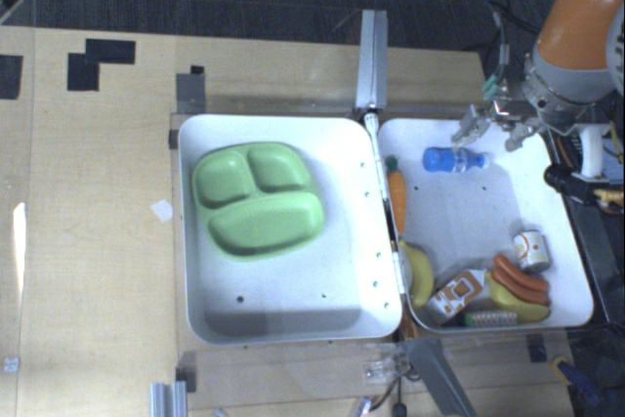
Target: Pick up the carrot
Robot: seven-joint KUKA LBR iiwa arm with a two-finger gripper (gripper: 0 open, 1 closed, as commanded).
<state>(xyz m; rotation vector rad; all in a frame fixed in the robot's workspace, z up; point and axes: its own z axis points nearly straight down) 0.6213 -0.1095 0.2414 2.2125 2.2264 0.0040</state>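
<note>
Camera view shows the carrot (396, 201) lying in the right bin (562, 210), pressed along that bin's left wall beside the divider between the two bins. Its long axis runs roughly twelve to six o'clock, green top toward twelve. A banana (420, 274) lies just past its six-o'clock end. The end effector (496, 123) hovers over the bin's far edge, and from there the carrot lies toward about eight o'clock, well apart, with a blue bottle (454, 159) between them. The fingers look spread and released, nothing between them. I judge the wall leaves little room on the carrot's nine-o'clock side.
</note>
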